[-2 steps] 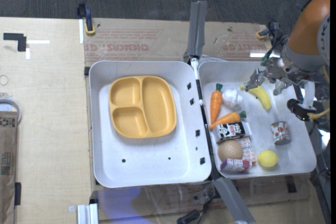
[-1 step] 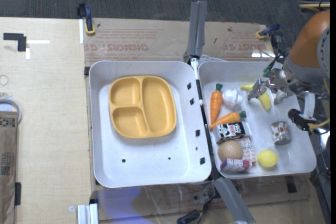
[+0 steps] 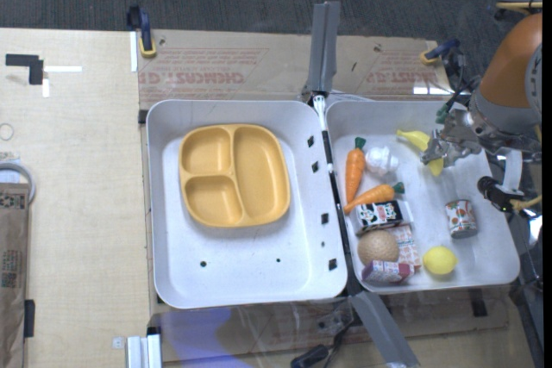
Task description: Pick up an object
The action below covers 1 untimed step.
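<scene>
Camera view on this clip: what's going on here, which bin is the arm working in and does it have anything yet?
The arm's tool is low over the right bin, at the banana near the back. Nothing can be seen held. Two carrots, a small can, a lemon and some packets lie in that bin. The left bin holds a yellow divided plate.

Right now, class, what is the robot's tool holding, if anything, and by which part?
It cannot be told. The tool sits low over the banana in the right bin, but the view does not settle whether it grips it.
</scene>
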{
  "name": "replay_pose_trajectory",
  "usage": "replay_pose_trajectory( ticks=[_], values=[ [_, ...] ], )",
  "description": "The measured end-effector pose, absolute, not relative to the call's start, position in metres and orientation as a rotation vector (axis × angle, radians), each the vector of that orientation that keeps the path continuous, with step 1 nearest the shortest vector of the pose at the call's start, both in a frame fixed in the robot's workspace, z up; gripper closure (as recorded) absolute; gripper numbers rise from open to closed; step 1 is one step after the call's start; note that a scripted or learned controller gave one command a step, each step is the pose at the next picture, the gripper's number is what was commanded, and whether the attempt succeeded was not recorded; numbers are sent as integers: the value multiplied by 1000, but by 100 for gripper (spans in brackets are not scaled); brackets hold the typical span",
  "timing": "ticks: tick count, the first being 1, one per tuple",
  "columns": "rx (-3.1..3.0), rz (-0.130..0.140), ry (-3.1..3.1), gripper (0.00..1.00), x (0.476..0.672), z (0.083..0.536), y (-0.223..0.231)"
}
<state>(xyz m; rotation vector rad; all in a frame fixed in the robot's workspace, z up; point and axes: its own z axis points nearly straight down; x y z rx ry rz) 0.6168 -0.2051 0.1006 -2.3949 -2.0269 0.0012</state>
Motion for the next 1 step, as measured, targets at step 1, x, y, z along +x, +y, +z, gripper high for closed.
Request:
replay_pose_trajectory(
  ticks=[1],
  values=[
    [-2544,3,-1844,100,647,224,-159]
  ],
)
